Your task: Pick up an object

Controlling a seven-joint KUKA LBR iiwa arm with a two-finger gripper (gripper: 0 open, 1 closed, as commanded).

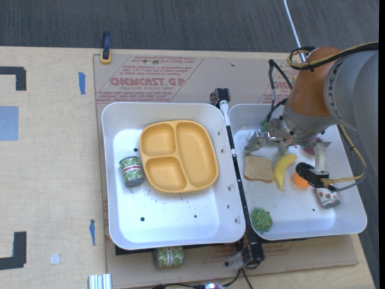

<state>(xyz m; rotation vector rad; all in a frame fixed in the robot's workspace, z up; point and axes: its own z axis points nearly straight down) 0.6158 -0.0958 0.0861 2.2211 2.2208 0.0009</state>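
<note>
"GHEMCAST.GB" on board (147,80), can (131,171) label illegible

Red print on the cardboard sheet (150,77) reads roughly "CHEMCAST GP".

From my feed the arm (355,83) runs off the right edge, and its wrist hides the back of the right bin (349,221). Can't make out the tool's (271,140) fingers. The orange thing (301,181) is half covered by something black.
</note>
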